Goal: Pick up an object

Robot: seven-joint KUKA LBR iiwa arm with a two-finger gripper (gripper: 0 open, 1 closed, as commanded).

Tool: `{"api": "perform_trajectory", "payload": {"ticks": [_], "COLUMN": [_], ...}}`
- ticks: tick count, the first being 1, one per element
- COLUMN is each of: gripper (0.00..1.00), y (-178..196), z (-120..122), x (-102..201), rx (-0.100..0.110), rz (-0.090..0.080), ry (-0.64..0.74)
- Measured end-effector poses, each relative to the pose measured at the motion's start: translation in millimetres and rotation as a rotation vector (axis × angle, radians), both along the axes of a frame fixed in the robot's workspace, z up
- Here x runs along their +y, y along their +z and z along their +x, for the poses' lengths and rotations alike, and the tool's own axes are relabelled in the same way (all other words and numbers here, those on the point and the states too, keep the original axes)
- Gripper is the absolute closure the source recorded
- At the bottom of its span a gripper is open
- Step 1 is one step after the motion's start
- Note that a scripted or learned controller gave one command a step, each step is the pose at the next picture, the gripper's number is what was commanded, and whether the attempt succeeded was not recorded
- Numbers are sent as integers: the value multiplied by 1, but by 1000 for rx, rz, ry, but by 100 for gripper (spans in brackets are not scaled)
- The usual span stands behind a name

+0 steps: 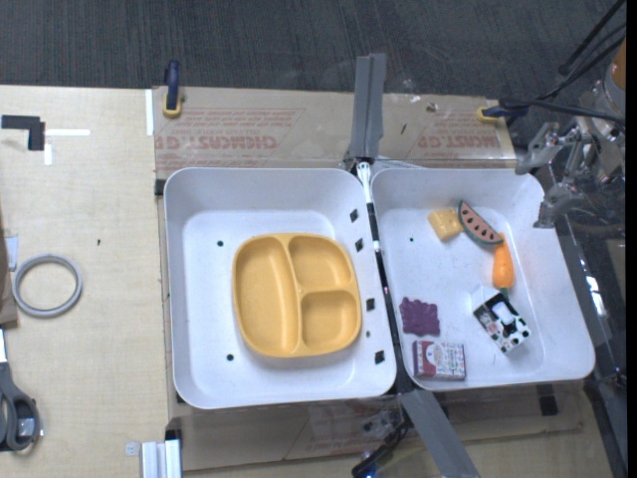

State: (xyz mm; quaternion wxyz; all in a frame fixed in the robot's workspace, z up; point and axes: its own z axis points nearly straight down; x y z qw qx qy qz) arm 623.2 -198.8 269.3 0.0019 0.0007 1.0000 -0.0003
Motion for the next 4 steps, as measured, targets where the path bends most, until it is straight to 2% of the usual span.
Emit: {"api": "perform_trajectory", "payload": {"ticks": [1, 2, 3, 4], "gripper": [0, 0, 0, 0], "y": [-169, -177, -179, -176], "z": [23, -49, 11, -32], "x": [13, -11, 0, 2], "rx": [1, 1, 15, 0], "rz": [1, 1, 0, 1], "ry": [-118, -322, -519, -739]}}
